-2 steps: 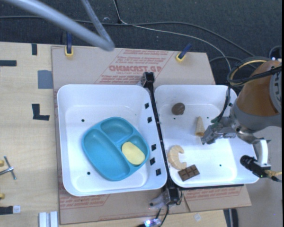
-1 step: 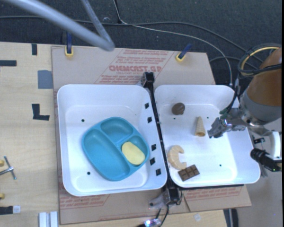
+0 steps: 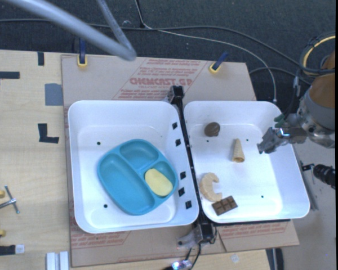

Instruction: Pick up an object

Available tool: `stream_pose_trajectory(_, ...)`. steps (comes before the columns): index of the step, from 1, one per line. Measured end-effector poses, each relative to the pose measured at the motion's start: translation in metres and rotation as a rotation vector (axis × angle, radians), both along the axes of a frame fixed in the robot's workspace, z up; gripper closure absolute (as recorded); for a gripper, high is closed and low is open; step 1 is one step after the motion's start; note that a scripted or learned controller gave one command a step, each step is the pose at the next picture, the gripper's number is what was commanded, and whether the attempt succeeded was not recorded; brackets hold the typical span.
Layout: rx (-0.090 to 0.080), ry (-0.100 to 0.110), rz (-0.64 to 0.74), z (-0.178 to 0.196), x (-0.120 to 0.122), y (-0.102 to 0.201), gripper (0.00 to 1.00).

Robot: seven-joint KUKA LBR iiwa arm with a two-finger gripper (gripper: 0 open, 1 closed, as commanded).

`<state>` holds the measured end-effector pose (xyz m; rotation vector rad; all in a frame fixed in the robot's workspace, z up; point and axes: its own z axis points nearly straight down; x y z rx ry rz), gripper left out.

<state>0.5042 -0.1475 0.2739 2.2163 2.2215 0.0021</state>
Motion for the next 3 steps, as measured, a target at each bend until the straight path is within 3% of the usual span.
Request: stream_pose_trajectory(3, 0.001, 0.007, 0.002, -0.032, 0.017, 0.154, 1.00)
